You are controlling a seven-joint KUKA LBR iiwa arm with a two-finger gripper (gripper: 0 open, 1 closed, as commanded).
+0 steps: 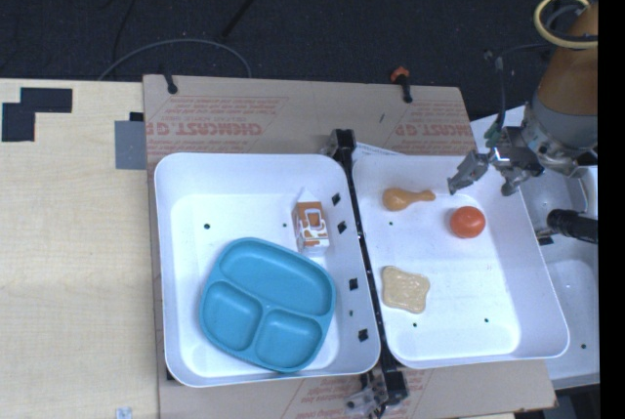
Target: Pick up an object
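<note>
- The gripper (491, 174) hangs over the top right part of the right bin (547, 310). Its two fingers are spread apart and hold nothing.
- The red ball (468, 222) sits just below the gripper, a bit to its left. It is the closest thing, so I think it is the one to grab.
- The ball is round. It has no long side and points no way.
- It could roll off if one finger bumps it first.
- The fingers could slip on its smooth round skin and shut on air.
- The tan drumstick (406, 198) lies left of the gripper. Its long side runs left to right, thin end toward the gripper.
- The flat tan piece (404, 290) lies farther down and left. It may be too flat to pinch.
</note>
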